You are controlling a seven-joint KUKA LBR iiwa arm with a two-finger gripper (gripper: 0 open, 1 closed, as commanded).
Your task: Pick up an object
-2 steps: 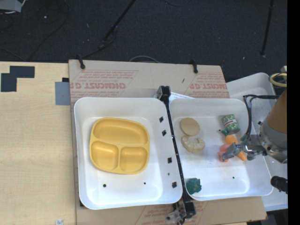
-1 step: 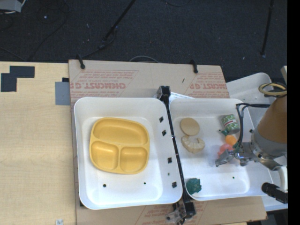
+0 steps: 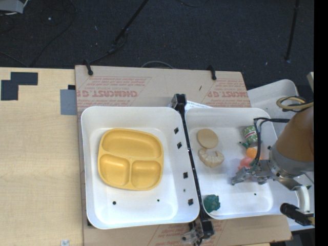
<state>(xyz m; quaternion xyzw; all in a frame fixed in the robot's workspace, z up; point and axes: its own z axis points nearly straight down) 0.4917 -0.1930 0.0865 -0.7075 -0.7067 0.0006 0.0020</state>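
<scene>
The jaws (image 3: 249, 174) hang low in the right bin (image 3: 228, 211), beside an orange-red thing (image 3: 248, 159) just to their far side; whether they are spread or pinching it I cannot tell, as the wrist hides them. The arm (image 3: 294, 142) reaches in from the right, probably to take one of the things crowded on that side. This bin also holds a tan disc (image 3: 207, 138), a pale shell-like piece (image 3: 211, 158) near it, a green packet (image 3: 249, 134) at the far right and a dark green lump (image 3: 211, 203) at the near left corner. The left bin (image 3: 92, 204) carries a yellow tray (image 3: 130, 158) of three parts.
</scene>
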